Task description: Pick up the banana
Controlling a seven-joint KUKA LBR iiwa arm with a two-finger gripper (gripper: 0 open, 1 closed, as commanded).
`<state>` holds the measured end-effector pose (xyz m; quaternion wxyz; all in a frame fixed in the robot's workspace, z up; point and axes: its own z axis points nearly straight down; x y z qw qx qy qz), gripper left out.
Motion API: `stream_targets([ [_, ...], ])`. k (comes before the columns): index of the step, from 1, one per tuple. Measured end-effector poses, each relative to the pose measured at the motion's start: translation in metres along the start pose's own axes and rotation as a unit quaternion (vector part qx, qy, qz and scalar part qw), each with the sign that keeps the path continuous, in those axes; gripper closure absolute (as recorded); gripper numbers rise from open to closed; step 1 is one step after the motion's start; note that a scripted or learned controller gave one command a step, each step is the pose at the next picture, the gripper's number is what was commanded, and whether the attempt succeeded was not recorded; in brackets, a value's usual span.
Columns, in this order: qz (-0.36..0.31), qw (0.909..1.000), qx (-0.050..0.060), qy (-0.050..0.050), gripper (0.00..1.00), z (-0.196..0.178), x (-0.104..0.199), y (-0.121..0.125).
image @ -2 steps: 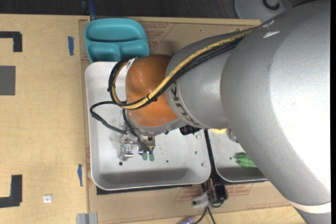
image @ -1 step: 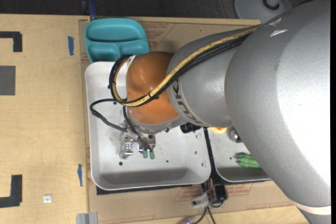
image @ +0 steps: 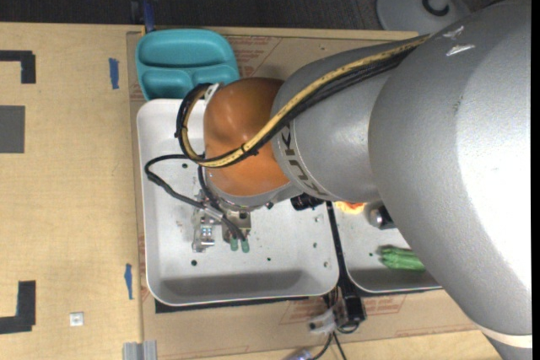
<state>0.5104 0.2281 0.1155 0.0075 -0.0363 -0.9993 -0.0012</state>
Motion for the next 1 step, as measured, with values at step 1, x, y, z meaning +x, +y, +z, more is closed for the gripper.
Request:
stream_targets([
  [1, -0.126, 0.992, 0.001, -0.01, 1.0, 0.0288, 0.0286, -0.0053],
])
